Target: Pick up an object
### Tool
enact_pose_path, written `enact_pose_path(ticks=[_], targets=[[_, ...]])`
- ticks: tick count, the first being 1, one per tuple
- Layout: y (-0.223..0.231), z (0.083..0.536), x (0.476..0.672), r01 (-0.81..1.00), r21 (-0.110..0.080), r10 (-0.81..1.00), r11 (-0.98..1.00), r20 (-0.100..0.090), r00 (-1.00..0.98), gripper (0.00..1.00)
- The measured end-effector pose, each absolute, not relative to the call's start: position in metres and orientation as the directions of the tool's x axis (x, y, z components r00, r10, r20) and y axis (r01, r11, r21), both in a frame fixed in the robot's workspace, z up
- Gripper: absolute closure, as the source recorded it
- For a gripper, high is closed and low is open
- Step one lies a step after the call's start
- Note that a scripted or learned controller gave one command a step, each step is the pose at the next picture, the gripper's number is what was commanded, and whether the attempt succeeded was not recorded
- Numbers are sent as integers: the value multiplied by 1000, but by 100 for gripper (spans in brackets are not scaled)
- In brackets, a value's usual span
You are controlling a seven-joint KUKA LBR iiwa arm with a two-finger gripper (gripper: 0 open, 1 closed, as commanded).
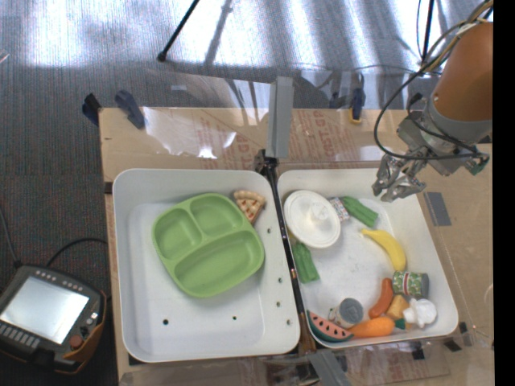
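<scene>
Poised over the upper right corner of the right bin (438,252), the gripper (397,185), hanging from the grey wrist under the orange band, with nothing seen between the jaws; whether spread or pressed together, impossible to tell from this slant. Nothing lifted yet. Closest candidates just down and left of the gripper: a green toy vegetable (360,211) beside the round white lid (312,218), and a banana (387,248) a little further down. Crowded at the bin's lower edge, well away from the gripper: a carrot (372,327), a watermelon slice (331,327), a small green cup (410,283) and a white figure (420,313), likely awkward to single out. Against the bin's left wall, a second green piece (305,262). In the left bin (133,296), far from the gripper, a green divided plate (208,244) with a pizza slice (250,204) touching its upper right rim. Probably a descent toward the vegetable or banana next
</scene>
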State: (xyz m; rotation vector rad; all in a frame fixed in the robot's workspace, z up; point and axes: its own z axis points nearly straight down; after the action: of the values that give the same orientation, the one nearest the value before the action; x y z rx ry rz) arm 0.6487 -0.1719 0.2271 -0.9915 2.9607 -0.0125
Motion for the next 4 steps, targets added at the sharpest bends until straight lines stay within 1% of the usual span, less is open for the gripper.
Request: enact_pose_path(ticks=[1,2,3,4], targets=[[-172,218,645,-601,-1,-601,799,-6,-799,0],[-189,116,648,-654,-7,-654,757,-10,-756,0],[-209,87,618,-544,3,-544,839,-2,-839,0],[-207,99,621,-545,1,-545,838,-8,-838,100]])
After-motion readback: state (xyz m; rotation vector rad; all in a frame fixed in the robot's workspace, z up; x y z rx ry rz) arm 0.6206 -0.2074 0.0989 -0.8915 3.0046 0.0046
